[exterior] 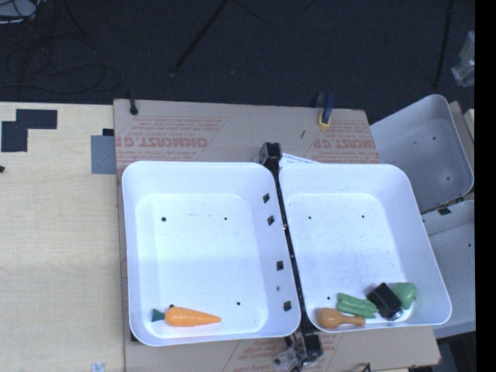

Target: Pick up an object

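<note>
Pincer: grip state cannot be told.

Left bin (132,208): one orange toy carrot (192,316) with a dark green stub, lying flat along the near wall toward the near-left corner, tip pointing right. Nothing crowds it apart from the bin wall just beside it.

Right bin (422,231): four things bunched in the near-right corner.
- tan gourd-shaped piece (339,319), lying against the near wall, neck pointing right
- green pod (356,305), just behind the gourd-shaped piece and touching or almost touching it
- black block (384,300), tilted, lying partly over the pod's right end
- rounded green piece (404,291), hard against the block's right side, close to the bin's right wall
Packed tight; the block overlaps its neighbours and the walls hem in the group on two sides.

Between the bins: dark divider strip (280,246) with small black clips along it, a black clamp (270,154) at the far end.

Under the bins: brown cardboard sheet (201,134) on the pale wooden bench (54,239). Red print on the sheet, upside down from here, looks like "CHEMCAST GP", repeated twice along the far edge; more red print at the near edge, too cut off to read.

Blue and yellow clamp (326,108) on the sheet's far edge. Dark grey patches (31,126) on the bench at left. Grey metal panel (426,153) to the right of the bins.
</note>
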{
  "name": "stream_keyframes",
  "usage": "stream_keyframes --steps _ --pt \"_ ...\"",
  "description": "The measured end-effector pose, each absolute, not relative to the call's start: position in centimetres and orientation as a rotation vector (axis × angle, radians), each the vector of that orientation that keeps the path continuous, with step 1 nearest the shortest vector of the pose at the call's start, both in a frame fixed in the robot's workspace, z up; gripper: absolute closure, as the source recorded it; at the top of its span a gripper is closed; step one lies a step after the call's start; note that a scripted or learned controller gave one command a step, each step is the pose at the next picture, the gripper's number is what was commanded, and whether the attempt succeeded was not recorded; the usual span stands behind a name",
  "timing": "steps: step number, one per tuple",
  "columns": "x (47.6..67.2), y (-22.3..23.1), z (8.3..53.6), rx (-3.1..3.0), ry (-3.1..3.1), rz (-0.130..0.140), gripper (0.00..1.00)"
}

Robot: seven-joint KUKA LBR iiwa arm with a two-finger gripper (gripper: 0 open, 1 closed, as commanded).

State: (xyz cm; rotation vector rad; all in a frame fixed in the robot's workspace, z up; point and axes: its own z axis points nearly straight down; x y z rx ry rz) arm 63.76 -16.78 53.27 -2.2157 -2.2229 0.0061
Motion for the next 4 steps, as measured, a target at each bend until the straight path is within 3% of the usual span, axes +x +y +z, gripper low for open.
stream_keyframes --steps 1,2,3,4 --pt "63.1 -13.1 43.5 -2.209 -2.217 0.010 1.00" --pt "63.8 -5.3 39.4 -2.209 -2.224 0.006 1.00" --pt "58.5 -7.0 43.8 -2.226 -2.218 -0.001 1.00" --pt "58.5 -1.2 41.9 -2.213 -2.224 0.004 1.00"
